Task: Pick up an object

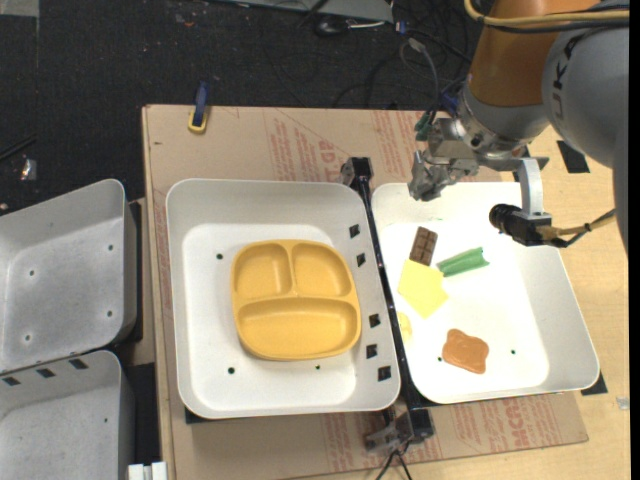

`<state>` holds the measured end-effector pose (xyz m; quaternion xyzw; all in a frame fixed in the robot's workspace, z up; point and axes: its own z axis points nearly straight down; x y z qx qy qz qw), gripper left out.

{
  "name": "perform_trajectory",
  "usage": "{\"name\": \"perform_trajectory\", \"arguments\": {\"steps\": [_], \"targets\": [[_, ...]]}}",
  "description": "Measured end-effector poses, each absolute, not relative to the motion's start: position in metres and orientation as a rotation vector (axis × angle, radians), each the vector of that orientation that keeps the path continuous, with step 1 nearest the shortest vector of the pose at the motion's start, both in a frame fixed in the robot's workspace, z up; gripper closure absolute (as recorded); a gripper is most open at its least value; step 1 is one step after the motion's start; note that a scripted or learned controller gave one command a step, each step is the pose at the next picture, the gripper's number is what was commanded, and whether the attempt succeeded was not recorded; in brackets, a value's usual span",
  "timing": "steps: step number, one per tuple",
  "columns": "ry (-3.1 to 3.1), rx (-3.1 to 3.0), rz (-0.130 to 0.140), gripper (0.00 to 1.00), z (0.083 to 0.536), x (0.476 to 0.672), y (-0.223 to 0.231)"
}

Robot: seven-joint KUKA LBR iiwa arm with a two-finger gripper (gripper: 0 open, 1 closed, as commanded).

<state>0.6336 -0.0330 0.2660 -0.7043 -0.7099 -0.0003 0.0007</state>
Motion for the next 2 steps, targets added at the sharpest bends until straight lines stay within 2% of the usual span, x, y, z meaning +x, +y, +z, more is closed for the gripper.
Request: {"name": "perform_trajectory", "arguments": {"steps": [2], "targets": [[-2.228,-2.212,0.002,1.0,0.231,0.637,0.068]]}}
